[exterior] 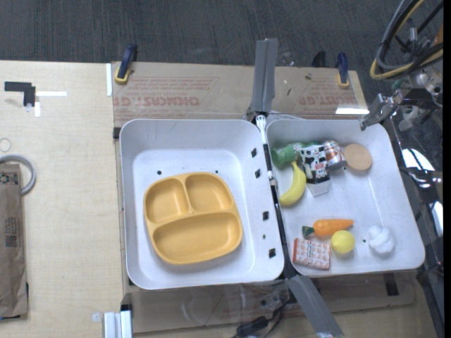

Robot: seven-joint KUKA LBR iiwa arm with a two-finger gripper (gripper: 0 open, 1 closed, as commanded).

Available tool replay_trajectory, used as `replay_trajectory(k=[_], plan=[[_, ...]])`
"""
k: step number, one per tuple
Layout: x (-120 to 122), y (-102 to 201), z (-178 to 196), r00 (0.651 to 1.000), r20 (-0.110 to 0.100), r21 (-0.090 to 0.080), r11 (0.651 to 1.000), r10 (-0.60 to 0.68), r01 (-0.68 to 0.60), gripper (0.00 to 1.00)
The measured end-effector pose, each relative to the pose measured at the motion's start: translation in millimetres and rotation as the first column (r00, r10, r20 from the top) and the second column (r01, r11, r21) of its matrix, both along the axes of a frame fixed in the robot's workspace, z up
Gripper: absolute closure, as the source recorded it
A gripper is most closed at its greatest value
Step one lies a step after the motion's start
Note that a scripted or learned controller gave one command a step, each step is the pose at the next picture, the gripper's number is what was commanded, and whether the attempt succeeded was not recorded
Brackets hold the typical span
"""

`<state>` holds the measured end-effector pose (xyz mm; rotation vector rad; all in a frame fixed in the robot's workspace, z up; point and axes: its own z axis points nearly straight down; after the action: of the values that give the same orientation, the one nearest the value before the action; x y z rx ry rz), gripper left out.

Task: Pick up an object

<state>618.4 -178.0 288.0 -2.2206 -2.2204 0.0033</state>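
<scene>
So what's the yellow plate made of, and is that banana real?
The yellow plate looks like plastic: one even colour, smooth moulded dividers, a soft sheen. The banana is probably a plastic toy too, since its skin is evenly yellow and spotless, but from this far I can't be sure.

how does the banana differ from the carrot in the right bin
The banana is yellow, curved and the bigger of the two; the carrot is orange, straight and smaller. The banana lies by the bin's left wall, nearly upright in the view; the carrot lies crosswise, nearer the front. Both rest in the right bin.
</scene>
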Motion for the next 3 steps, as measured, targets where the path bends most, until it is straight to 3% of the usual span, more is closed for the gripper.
replay_trajectory(k=[1,2,3], plan=[[-42,40,-137,0.997,0.000,0.000,0.997,0.079,-0.079,0.00],[-122,59,-169,0.994,-0.001,0.000,0.994,-0.110,0.110,0.00],[-143,72,-198,0.921,-0.003,-0.001,0.921,-0.389,0.389,0.00]])
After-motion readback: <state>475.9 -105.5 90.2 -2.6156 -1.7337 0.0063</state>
